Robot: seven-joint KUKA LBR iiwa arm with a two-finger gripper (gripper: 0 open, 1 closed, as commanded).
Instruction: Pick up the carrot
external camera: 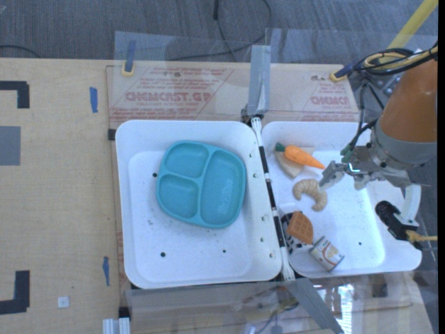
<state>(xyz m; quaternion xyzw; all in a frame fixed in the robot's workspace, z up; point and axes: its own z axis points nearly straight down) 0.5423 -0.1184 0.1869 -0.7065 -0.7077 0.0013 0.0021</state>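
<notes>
Nearest the camera, at the near edge of the right bin [396, 252], a small can [327, 253] with a red-and-white label lies tipped on its side, and just beyond it toward the divider sits a waffle-patterned orange piece [301, 227]. Farther in from the can lies a pale, curved croissant [311, 192], and beyond that the carrot [304, 156], in the far half of the right bin, close to the divider. The carrot's long axis runs at a slant: its blunt end with a small green tuft points toward the divider and the far wall, its tapered tip toward the croissant side and the arm. It is bright orange, smooth and cone-shaped, and rests partly over a flat tan piece [286, 164]. The gripper [332, 174] hangs just beyond the carrot's tip, near the croissant, with nothing visibly between its fingers; whether they are apart or together I cannot tell. Across the divider from the carrot, the left bin [139, 256] holds a blue three-part plate [201, 184]. Both bins sit on the table [55, 186].
</notes>
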